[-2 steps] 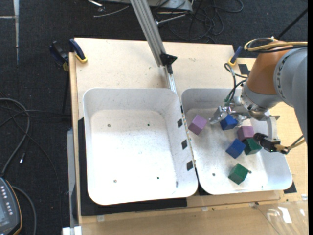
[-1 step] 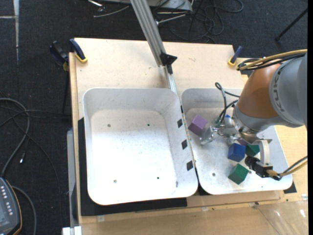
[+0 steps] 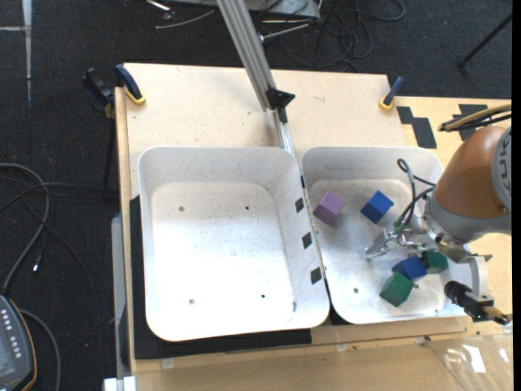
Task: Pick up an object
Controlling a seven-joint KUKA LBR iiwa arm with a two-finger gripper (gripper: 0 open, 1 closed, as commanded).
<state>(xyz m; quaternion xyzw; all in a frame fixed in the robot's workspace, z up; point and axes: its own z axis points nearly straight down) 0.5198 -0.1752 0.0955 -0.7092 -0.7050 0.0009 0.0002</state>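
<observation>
Dark blue block [image 3: 409, 266]: small cube-like piece, lying in the right bin [image 3: 346, 163] towards its near right corner, directly under the gripper [image 3: 391, 243]. Judged light, rigid and not fragile; the faces look smooth, so a pinch across two opposite flat sides, low on the body, should hold better than a grip on edges or corners.

Green block [image 3: 396, 289]: sits just beside the dark blue block, on its near side, touching or nearly so; I cannot tell which. A second green piece [image 3: 436, 260] shows just to the right, partly hidden under the wrist. This crowding leaves little room for fingers to drop alongside the blue one.

Blue cube [image 3: 377, 206]: stands alone nearer the bin's middle, apart from its neighbours. Judged the easier target, with all sides free.

Purple cube [image 3: 329, 208]: near the bin's left wall, also free-standing.

Gripper: metal fingers splayed apart over the bin floor, nothing seen between them; released, by my reading.

Arm [image 3: 476, 186]: grey with orange band, reaching in from the right over the bin's right rim.

Left bin [image 3: 155, 163]: white, shallow, beside the right bin, their rims meeting at the centre.

Bench [image 3: 203, 104]: pale board carrying both bins.
</observation>
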